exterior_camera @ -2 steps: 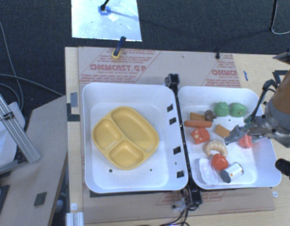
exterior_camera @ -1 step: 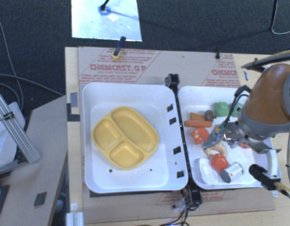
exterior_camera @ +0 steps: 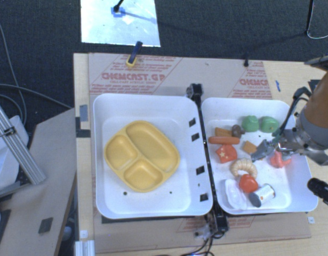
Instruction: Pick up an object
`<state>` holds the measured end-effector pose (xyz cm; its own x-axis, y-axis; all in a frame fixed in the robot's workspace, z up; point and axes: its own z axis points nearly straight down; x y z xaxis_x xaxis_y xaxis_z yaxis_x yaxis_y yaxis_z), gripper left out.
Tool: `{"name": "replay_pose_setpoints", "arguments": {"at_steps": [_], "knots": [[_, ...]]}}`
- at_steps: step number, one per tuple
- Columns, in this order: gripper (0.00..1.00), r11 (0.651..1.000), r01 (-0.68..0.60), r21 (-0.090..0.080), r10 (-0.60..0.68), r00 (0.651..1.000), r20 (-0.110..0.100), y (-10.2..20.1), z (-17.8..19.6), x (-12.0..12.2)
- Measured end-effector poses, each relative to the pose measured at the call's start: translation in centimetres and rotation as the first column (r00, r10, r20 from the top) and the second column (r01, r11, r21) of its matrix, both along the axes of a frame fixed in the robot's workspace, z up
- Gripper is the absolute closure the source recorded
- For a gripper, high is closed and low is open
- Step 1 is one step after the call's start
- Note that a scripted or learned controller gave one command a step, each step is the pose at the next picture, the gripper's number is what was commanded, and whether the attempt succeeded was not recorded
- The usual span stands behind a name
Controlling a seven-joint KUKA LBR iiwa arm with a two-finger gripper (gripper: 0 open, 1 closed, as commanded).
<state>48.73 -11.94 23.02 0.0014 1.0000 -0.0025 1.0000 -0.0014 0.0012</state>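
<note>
My gripper [exterior_camera: 269, 149] hangs low over the right bin [exterior_camera: 300, 188], near its right side. Just below it lies a small red piece [exterior_camera: 279, 161], and an orange block [exterior_camera: 249, 146] sits close on its left. Also in this bin are two green pieces [exterior_camera: 250, 122] [exterior_camera: 269, 124], an orange carrot-like stick [exterior_camera: 224, 140], a red strawberry-like piece [exterior_camera: 226, 153], a pale curled pastry [exterior_camera: 244, 167], a red ball [exterior_camera: 248, 183] and a small white can [exterior_camera: 263, 194]. I see nothing held.
The left bin [exterior_camera: 113, 111] holds a yellow three-compartment tray [exterior_camera: 142, 154]. A black-clipped ridge [exterior_camera: 202, 143] divides the bins. A yellow and blue tool [exterior_camera: 134, 54] lies at the bench's back edge, below a shiny square sheet [exterior_camera: 120, 14].
</note>
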Motion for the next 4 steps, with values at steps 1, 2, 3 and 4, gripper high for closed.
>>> {"name": "replay_pose_setpoints", "arguments": {"at_steps": [1, 2, 3, 4], "knots": [[0.00, 1.000, 0.002, -0.004, -0.002, 1.000, 0.007, -5.9, 9.4, 0.1], [0.00, 1.000, -0.002, 0.006, 0.002, 1.000, -0.013, -6.0, -2.3, 0.5], [0.00, 1.000, -0.009, 0.003, 0.009, 1.000, -0.004, -5.1, -15.3, 9.1], [1.00, 1.000, -0.008, 0.000, 0.008, 1.000, -0.001, -5.4, -13.9, 9.0]]}}
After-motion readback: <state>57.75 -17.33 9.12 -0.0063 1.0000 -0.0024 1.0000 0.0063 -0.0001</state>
